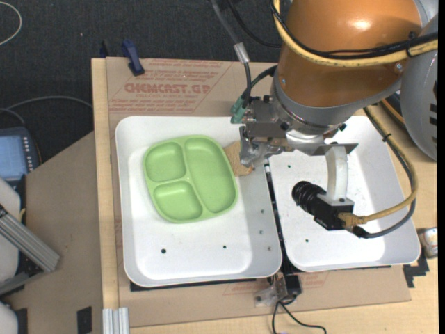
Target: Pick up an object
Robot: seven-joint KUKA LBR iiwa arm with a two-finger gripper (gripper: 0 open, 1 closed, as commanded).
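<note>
Lying in the left bin (139, 256), a green divided plate (190, 179) with three compartments is sitting flat in the bin's upper half, its right edge reaching close to the wall shared with the right bin (389, 249). A small tan object (241, 167) is peeking out just beside the plate's right rim, under the arm. The gripper (254, 152) is hanging over the seam between the two bins, just right of the plate's upper right corner and apart from it; whether it is wide or narrow cannot be told, since the orange wrist band (341, 33) is looming over it. A black cylindrical part (316, 202) with a cable is hanging over the right bin.
</note>
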